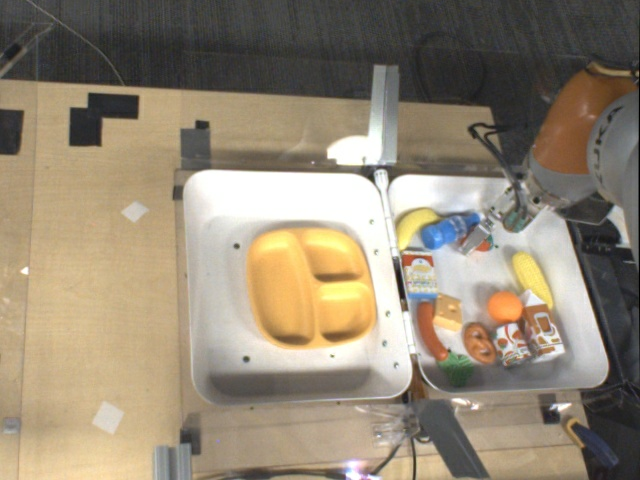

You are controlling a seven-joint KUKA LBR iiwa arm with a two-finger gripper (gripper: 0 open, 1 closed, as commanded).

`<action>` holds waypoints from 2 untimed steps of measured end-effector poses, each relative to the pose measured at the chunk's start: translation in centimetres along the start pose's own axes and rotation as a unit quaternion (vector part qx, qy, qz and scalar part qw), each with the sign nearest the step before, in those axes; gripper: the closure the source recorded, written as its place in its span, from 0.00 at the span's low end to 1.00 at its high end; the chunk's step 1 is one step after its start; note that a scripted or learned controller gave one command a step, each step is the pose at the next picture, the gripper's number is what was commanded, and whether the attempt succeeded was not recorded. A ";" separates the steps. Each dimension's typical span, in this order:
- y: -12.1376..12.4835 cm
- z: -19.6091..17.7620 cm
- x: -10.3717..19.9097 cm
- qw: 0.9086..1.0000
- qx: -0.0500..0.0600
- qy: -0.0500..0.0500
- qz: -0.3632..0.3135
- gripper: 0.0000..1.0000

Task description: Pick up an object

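Right bin [590, 363] — gripper [497, 226], finger state indiscernible, beside blue bottle [447, 232]; banana [415, 224], corn [531, 277], orange [505, 306] nearby.

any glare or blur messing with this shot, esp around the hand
Camera view: a bright glare spot sits on the bench just above the left bin; the yellow tray casts a soft shadow below it; the hand over the right bin looks small and smeared, its fingertips indistinct.
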State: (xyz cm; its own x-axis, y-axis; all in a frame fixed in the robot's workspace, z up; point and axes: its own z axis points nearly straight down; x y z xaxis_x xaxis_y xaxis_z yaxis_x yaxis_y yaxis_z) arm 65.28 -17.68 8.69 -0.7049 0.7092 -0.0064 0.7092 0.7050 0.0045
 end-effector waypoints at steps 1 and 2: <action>0.3 -1.2 -0.1 1.000 -0.001 -0.003 -0.005 1.00; 6.2 -11.5 10.1 0.999 -0.003 -0.001 -0.051 1.00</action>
State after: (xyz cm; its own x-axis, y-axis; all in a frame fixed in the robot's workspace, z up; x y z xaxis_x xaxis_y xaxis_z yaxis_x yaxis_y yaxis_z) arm 62.50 -6.12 20.15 -0.7729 0.6345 -0.0081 0.6344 0.7730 0.0097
